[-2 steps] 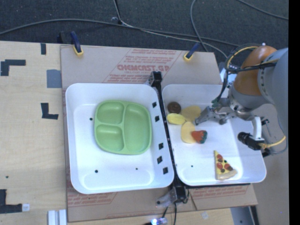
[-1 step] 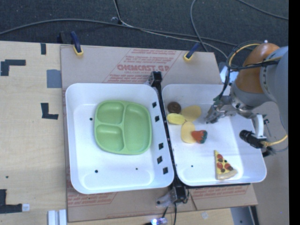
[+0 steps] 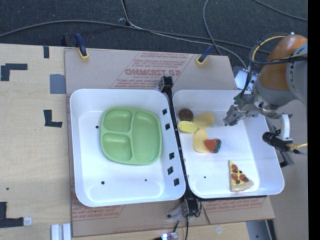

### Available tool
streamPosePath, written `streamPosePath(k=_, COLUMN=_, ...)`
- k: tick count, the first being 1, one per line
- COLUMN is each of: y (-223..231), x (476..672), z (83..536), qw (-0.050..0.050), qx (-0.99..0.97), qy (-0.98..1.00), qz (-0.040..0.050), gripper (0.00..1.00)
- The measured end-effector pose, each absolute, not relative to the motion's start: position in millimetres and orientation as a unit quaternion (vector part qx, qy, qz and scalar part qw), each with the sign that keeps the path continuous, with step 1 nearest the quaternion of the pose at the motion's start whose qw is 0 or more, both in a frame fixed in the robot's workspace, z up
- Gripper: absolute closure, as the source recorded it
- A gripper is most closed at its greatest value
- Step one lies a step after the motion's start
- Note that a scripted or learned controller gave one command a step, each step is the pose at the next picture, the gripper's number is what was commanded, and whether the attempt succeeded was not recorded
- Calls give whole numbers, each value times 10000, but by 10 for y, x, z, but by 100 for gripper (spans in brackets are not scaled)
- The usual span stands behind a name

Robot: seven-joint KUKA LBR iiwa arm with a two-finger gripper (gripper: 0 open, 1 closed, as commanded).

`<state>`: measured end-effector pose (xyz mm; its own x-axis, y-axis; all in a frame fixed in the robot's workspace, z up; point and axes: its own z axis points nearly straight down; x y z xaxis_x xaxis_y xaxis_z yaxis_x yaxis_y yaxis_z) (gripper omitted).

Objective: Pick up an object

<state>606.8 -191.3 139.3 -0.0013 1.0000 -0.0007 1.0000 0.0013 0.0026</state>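
2 shallow white bins sat side by side on the bench. The left bin (image 3: pixel 82 149) carried a green divided plate (image 3: pixel 132 135) near its middle, with 3 compartments. The right bin (image 3: pixel 265 156) carried the loose objects: a brown round piece (image 3: pixel 186 114) close to its far-left corner, a yellow oval piece (image 3: pixel 188 127) just in front of that along the left wall, 2 pale yellow pieces (image 3: pixel 204 119) beside them (the nearer one touching a small red and green strawberry (image 3: pixel 213 145)), and a pizza slice (image 3: pixel 239 177) by the near-right corner. The gripper (image 3: pixel 233 115) hung low over the far part of the right bin, just right of the upper pale yellow piece. How far its fingers were spread could not be told, and nothing was seen between them.
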Motion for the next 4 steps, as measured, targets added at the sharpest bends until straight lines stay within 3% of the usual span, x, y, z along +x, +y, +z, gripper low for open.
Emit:
streamPosePath(k=2, y=-1910, x=6100, z=2457, qw=28, qx=7064, qy=7078, qz=13, gripper=100)
streamPosePath(k=4, y=-971, x=5855, z=2312, qw=-15, qx=7053, qy=7089, qz=-6, gripper=100)
